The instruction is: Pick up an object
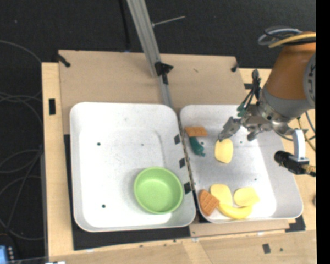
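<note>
A pale yellow potato-shaped piece (224, 151) lies in the right bin (275, 194), a little above that bin's middle and toward its left half. Just above it and to its right hangs the gripper (237, 130); its dark fingers (229, 129) are spread apart with nothing between them, the nearer fingertip close over the yellow piece but not clamped on it. The arm (289, 81), grey with an orange band, enters from the right edge of the frame. Left of the yellow piece, near the bin's left wall, lie a small teal object (197, 146) and, just above it, an orange-brown wafer (196, 131). In the bin's lower part a cluster sits close together: a waffle-patterned brown piece (208, 202) at the left, a yellow round piece (220, 192) beside it, another yellow round piece (246, 196) to the right, and a banana (234, 210) curving beneath them. The left bin (99, 131) holds a green bowl (158, 190), upright, in its lower right corner. Both bins rest on the tan bench (115, 76); a metal pole (146, 32) slants from the top centre of the frame down to the gap between the bins.
</note>
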`<action>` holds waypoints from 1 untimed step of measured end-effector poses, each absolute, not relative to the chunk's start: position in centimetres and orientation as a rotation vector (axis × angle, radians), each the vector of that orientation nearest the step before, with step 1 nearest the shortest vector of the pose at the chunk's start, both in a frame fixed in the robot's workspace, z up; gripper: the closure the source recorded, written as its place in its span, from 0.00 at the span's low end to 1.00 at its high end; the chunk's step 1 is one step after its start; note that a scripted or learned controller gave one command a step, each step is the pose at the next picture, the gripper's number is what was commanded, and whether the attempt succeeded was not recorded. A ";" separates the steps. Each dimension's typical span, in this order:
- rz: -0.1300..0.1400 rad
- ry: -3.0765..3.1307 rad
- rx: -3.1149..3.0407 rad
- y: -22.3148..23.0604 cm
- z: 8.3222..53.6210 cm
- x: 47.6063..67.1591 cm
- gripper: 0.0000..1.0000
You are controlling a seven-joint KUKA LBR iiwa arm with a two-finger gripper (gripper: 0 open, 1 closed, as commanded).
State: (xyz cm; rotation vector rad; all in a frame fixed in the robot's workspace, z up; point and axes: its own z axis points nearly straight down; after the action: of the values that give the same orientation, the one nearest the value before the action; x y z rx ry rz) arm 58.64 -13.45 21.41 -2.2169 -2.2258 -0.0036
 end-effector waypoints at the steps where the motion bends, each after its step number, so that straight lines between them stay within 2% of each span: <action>1: -0.004 -2.225 -2.218 -13.5 21.4 58.6 0.00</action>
State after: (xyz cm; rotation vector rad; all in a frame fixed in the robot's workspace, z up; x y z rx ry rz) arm 58.65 -13.46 21.42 -2.2180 -2.2251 -0.0042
